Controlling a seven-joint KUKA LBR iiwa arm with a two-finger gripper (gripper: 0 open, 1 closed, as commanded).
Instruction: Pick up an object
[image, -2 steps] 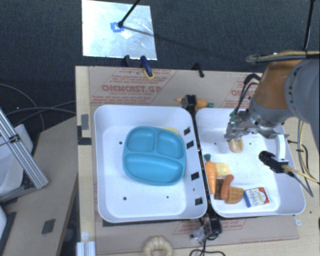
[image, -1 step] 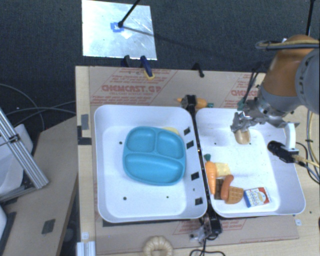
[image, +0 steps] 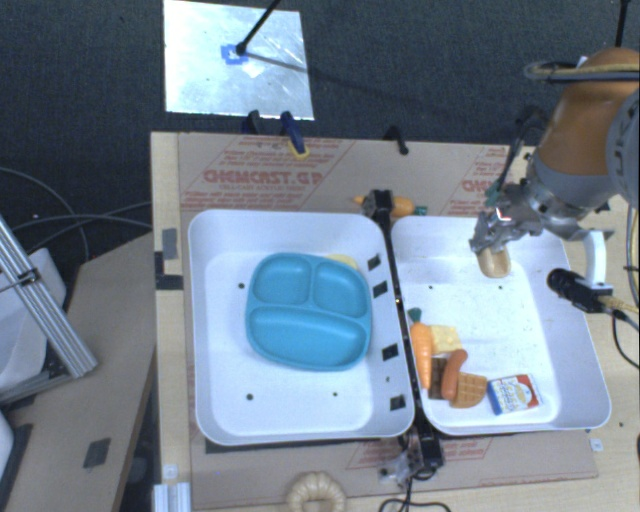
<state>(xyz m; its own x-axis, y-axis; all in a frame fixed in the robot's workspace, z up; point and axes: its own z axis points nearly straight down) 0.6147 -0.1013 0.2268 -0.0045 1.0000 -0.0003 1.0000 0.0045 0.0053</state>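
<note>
Above the right bin (image: 570, 330), the arm's gripper (image: 493, 243) hangs over a small tan object (image: 494, 263) at the bin's far end; whether it grips it, I cannot tell. Nearer, a carrot (image: 423, 353), sausage (image: 455, 372) and small carton (image: 513, 393) cluster. A blue divided plate (image: 307, 311) fills the left bin (image: 215, 330).

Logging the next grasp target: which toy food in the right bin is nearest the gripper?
The tan piece directly under the gripper; the carrot and the others lie clustered at the bin's near edge.
</note>
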